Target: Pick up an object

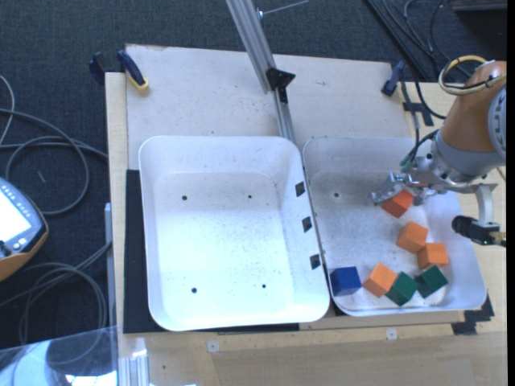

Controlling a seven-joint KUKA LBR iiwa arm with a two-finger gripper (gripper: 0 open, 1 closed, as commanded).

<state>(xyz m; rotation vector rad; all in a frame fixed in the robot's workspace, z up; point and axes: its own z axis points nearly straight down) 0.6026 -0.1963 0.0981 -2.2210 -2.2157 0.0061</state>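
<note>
My gripper (395, 195) hangs over the upper middle of the right bin (354, 223), reaching in from the right. A reddish-orange block (396, 206) sits between its fingertips, and the fingers look shut on it. Lower in the same bin lie loose blocks. Two orange ones (413, 236) (435, 255) are just below the gripper and a third orange one (381, 279) is near the front rim. Two green blocks (401, 288) (432, 280) and a blue block (346, 280) also sit along the front rim.
The left bin (161, 215) stands beside the right one, with a row of black clips (306, 223) on the divide. A slanted metal post (251, 30) rises behind the bins. Clamps (133, 69) (392, 79) grip the board's back corners. Cables lie on the floor around the bench.
</note>
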